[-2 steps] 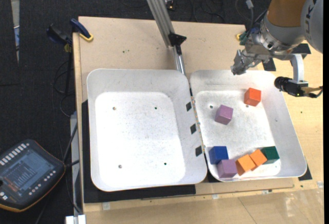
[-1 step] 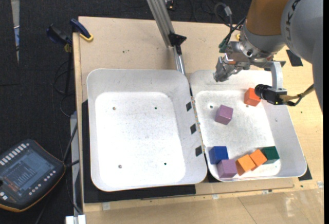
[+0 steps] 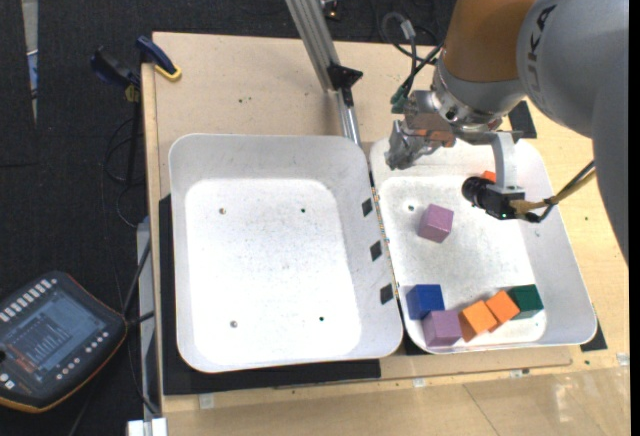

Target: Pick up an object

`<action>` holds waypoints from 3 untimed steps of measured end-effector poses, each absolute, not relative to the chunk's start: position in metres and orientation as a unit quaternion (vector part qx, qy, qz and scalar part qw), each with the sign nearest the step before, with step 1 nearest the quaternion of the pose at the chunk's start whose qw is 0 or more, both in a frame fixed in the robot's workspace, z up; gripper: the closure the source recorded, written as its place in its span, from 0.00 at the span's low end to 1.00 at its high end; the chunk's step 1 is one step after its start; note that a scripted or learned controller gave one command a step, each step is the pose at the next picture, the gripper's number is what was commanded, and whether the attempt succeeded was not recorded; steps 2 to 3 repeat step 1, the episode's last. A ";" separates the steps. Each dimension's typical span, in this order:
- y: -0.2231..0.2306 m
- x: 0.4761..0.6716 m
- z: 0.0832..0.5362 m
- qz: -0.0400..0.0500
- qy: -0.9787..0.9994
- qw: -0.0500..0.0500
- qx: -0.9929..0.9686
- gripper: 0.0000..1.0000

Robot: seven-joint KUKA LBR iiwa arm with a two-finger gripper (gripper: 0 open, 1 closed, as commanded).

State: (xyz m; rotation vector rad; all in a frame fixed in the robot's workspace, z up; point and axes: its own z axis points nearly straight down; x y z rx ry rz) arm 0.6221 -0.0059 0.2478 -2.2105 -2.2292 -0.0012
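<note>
gripper: over the far left corner of the right bin, open or shut cannot be told | purple cube: alone near bin middle | blue cube, second purple cube, orange cube, green cube: grouped along near edge

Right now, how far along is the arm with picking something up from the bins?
Nothing looks picked yet. Five blocks lie in the right bin: a lone purple block mid-bin, and a blue block, a second purple block, an orange block and a green block along the near edge. In hand: the gripper is at the bin's far left corner, carrying nothing I can see. Left: choosing, grasping and lifting one.
</note>
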 end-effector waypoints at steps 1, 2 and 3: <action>0.044 0.611 0.254 -0.001 -0.710 0.001 -0.704 1.00; 0.044 0.611 0.254 -0.001 -0.710 0.001 -0.704 1.00; 0.044 0.611 0.254 -0.001 -0.710 0.001 -0.704 1.00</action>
